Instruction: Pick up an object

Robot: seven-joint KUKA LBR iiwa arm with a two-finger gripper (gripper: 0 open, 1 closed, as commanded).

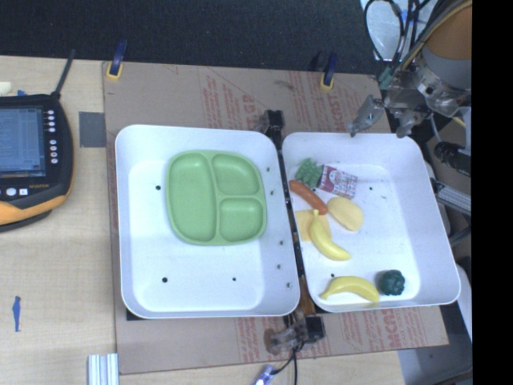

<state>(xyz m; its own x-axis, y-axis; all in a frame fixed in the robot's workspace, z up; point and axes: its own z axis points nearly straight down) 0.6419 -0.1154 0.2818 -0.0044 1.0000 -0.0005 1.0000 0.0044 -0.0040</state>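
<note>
Tool (383, 117): hanging over the far rim of the right bin (417, 215), near its back edge; fingers look spread apart, gripping nothing, touching nothing.
Arm (449, 38): reaching in from the right, orange band showing up top.
Right bin items: carrot (309, 196) w/ green top, red-white packet (337, 182), potato-like piece (345, 212), 2 bananas (329, 239) (350, 289), dark green lump (392, 281), all lying on the bin floor, well apart from the tool.
Left bin (144, 279): holding a green divided plate (216, 196).
Counter (48, 295): carrying a teach pendant (32, 163) at far left.
</note>
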